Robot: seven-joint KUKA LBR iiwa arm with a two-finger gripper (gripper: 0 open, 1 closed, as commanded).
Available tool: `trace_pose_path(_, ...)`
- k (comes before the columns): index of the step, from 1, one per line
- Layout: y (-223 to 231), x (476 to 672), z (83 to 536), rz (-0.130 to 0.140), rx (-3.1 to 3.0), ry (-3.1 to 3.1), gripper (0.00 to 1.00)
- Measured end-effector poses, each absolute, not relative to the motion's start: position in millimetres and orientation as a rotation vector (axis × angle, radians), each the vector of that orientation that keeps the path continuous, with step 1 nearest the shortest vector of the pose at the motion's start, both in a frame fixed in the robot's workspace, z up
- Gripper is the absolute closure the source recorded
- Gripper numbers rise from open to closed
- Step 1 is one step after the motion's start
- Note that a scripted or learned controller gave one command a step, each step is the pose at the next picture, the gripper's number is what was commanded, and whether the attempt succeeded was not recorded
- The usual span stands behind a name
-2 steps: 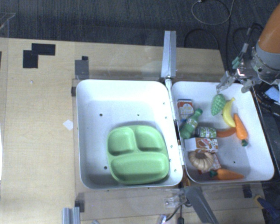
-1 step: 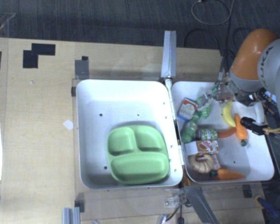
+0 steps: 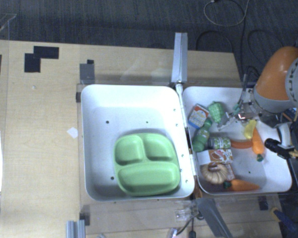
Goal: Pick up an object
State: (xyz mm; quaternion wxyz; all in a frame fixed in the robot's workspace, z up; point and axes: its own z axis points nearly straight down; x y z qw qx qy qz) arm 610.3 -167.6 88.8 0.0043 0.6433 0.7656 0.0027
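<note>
Orange and green toy food (image 3: 219, 144) is piled in the right bin (image 3: 275, 186) just below the tool (image 3: 241, 114), handy for grabbing. Whether it grips anything, I cannot tell.

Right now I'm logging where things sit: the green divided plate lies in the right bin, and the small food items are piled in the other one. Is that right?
Not quite. In the camera view the green divided plate lies in the left bin. The small food items are piled in the other one, the right bin.
</note>
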Motion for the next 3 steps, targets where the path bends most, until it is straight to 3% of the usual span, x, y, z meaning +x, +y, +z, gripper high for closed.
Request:
trace_pose_path(1, -109.4, 668.2, 88.4, -0.011, 1.739, 2.613, 0.00)
trace_pose_path(2, -105.5, 673.1, 102.7, 0.009, 1.726, 2.606, 1.00)
trace_pose_path(3, -47.8, 670.6, 239.0, 0.010, 1.787, 2.573, 1.00)
